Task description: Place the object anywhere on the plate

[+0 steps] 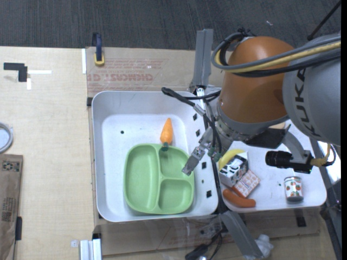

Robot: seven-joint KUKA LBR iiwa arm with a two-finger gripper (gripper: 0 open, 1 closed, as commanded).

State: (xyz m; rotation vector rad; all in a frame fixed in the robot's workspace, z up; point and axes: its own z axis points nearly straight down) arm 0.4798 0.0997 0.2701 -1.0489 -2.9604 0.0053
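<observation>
Two shallow white bins sit side by side on the counter [49, 118]. The left bin [108, 145] holds a green plate [146, 183] divided into three compartments: one long section along its left side and two smaller ones on the right, one above the other. A toy carrot [167, 131] lies on the bin floor at the plate's top edge, orange tip pointing away from the plate and its green stem end touching or just overlapping the rim by the upper right compartment. No object rests fully within any compartment of the plate.

The right bin [312, 191] carries several things. A yellow banana [230, 157] lies near the bin's left wall, with a black-and-white carton [233, 170] just beside it, a small patterned box [248, 183] touching the carton, and a red sausage [239, 200] near the front edge. A small can [293, 189] with red markings stands apart from these, toward the right.

The arm [257, 80] reaches over the divide between the bins. Its tool [194, 158] hangs above the plate's upper right compartment, near the wall shared by the bins; whether its fingers are spread or together cannot be made out, and nothing is visibly between them.
</observation>
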